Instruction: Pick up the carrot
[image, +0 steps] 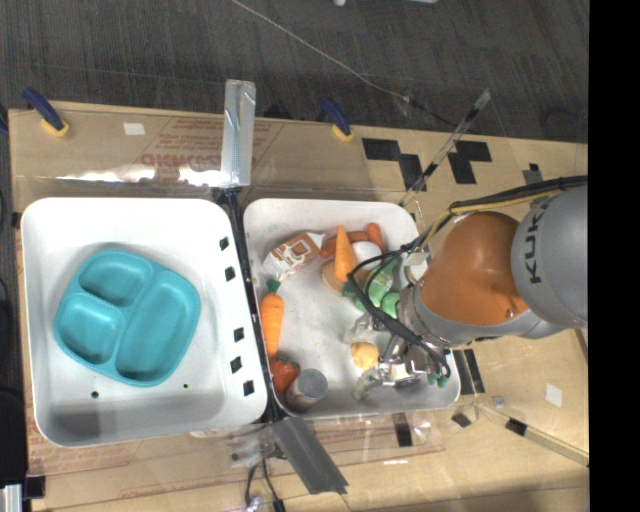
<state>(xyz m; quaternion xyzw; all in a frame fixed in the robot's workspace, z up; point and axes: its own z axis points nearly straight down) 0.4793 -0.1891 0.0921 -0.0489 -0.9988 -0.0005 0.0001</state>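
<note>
**Tool low in the right bin, carrot well off to its left**

My tool (400, 368) sits down in the right bin (330, 212), near that bin's front-right corner, close beside a small yellow piece (364, 353). Nothing orange shows between its tips, so I judge I am not holding the carrot. Whether the tool is released or clenched I cannot tell: the wrist and a tangle of cables cover most of it.

The carrot (272, 318) lies against the left wall of that same bin, long axis running front to back, green top toward the far side. Just in front of it sit a red piece (283, 372) and a grey round object (312, 384); a small printed carton (293, 252) lies beyond it.

I judge the step in hand to be the approach, with the grasp not yet made. The next move calls for a lift clear of the clutter, a shift left across the bin, and a descent with the tips set across the carrot's narrow width, minding the wall on one side.

An orange wedge (343, 255) near the far wall could be mistaken for the target. My arm hides part of the bin's right side. The left bin (40, 300) holds a teal divided tray (125, 316).
</note>
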